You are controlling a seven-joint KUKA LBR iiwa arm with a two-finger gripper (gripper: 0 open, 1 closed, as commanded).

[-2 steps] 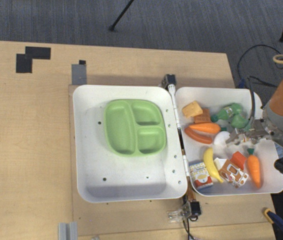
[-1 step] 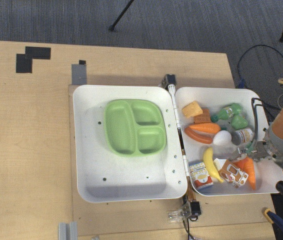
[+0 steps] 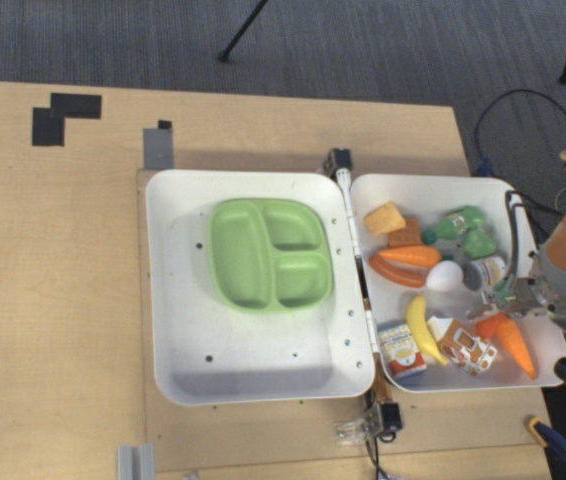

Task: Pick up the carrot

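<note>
The jaws point(image 3: 508, 303) hung just above the carrot point(image 3: 513, 343); open or closed, I could not tell; lowering seemed next.

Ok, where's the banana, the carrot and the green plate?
banana point(image 3: 422, 329), camera view, middle of its curve.
carrot point(image 3: 514, 345), camera view, its orange body.
green plate point(image 3: 235, 258), camera view, its big compartment.

1. A green, three-compartment plastic plate point(image 3: 267, 253) lies in the left shallow white bin point(image 3: 178, 298).
2. The right shallow white bin point(image 3: 493, 190) holds toy food: a yellow banana point(image 3: 423, 330), a white egg point(image 3: 444, 277) and an orange tapered carrot point(image 3: 514, 344).
3. The grey two-finger gripper point(image 3: 510, 295) hangs just above the carrot's thick end.
</note>
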